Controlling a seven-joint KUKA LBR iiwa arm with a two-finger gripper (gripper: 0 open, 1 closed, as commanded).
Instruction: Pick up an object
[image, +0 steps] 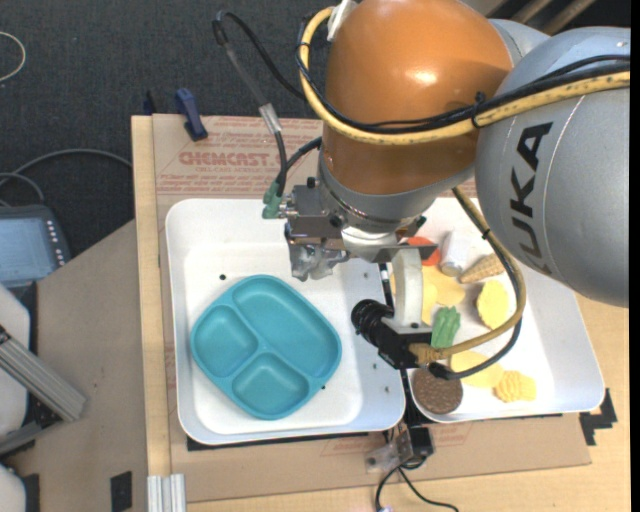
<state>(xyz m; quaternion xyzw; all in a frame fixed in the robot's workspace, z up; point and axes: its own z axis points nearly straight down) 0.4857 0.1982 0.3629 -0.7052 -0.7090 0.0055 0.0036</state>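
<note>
Camera view: arm (560, 150) reaches over the left bin (190, 240); in it the teal plate (265, 345) lies flat, likely light, stiff, slick, so I'd pinch its rim; gripper (318, 260) hangs just beside it, open or closed I cannot tell.

The left bin (190, 240) has bare white floor along its far and left sides, open from above. A teal divided plate (265, 345) fills most of its near half, leaving narrow strips by the walls. The right bin (570, 340) is crowded toward the middle: yellow pieces (492, 300), a green piece (445, 325), a brown disc (438, 392) and a cone (480, 268) lie close together. Its right side is bare. The arm (560, 150) covers the far part of both bins, and the claw (318, 255) hangs over the left bin's far right.
</note>
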